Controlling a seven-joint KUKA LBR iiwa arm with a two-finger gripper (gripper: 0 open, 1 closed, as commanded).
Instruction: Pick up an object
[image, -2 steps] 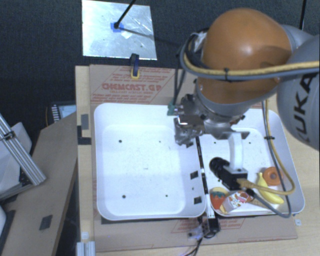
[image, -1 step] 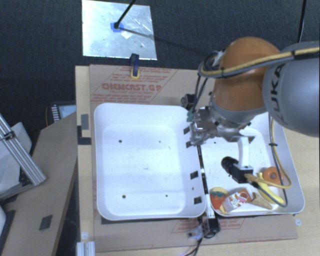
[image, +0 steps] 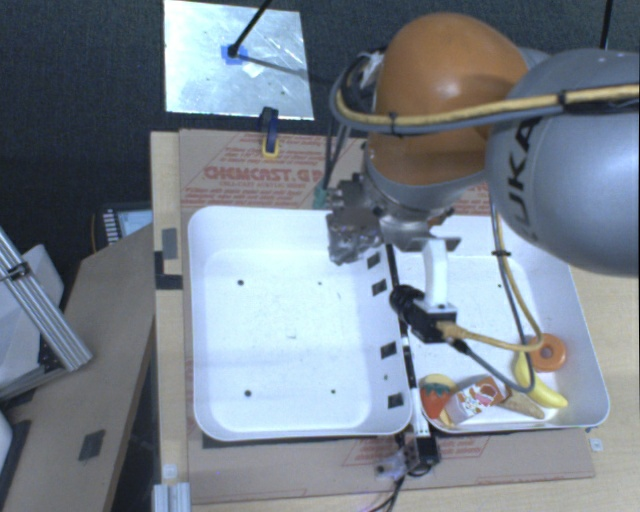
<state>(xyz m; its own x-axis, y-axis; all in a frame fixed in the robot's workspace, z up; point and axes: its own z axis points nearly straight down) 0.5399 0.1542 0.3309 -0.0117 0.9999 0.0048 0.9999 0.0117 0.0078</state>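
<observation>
Even, bright overhead light whitens the left bin (image: 290, 330), glares off the foil sheet (image: 237, 60), casts only faint shadows; the near arm (image: 560, 150) looks slightly soft.

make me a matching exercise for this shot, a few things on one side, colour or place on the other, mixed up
Things:
1. banana
2. ring
3. left bin
4. gripper

Descriptions:
A. white, bare floor with small dark dots
B. orange, beside the banana's upper end
C. yellow, near the right bin's front right corner
D. above the back of the left bin, near the divider

Pairs: 1-C, 2-B, 3-A, 4-D
</observation>
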